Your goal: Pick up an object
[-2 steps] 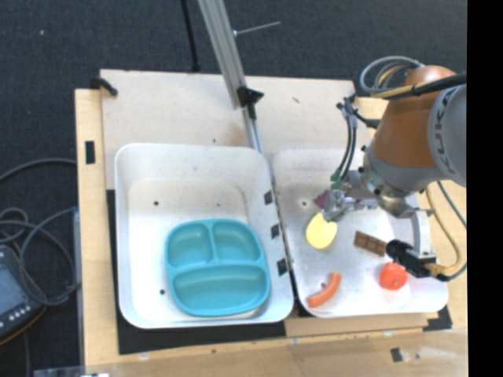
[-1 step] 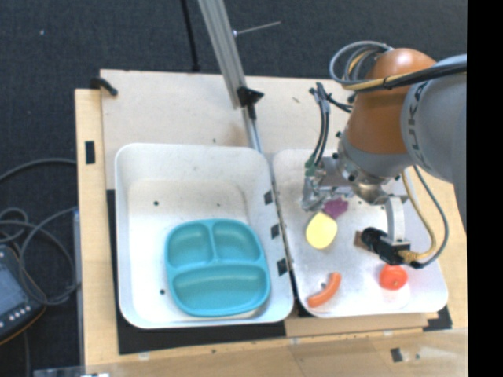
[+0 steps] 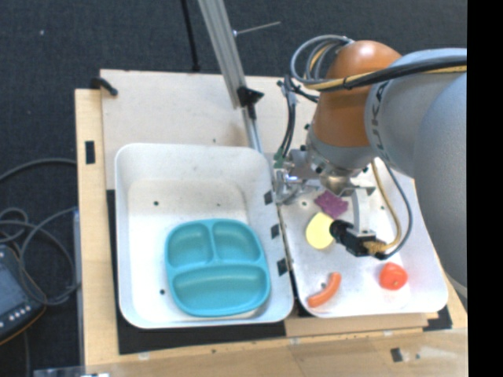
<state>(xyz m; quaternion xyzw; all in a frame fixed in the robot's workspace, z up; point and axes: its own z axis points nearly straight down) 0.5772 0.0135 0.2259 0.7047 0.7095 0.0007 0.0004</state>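
The pick does not look done yet. The gripper hangs low over the right bin, at its upper left corner by the wall shared with the left bin. The wrist hides it, so whether it is wide, narrow or holding something cannot be told.

All the candidates seem to lie loose on the right bin's floor:
- a purple piece, just beside the gripper
- a yellow disc below it
- a carrot
- a red piece near the front

A teal plate sits in the left bin. Closing on an object and lifting it are likely still to come.
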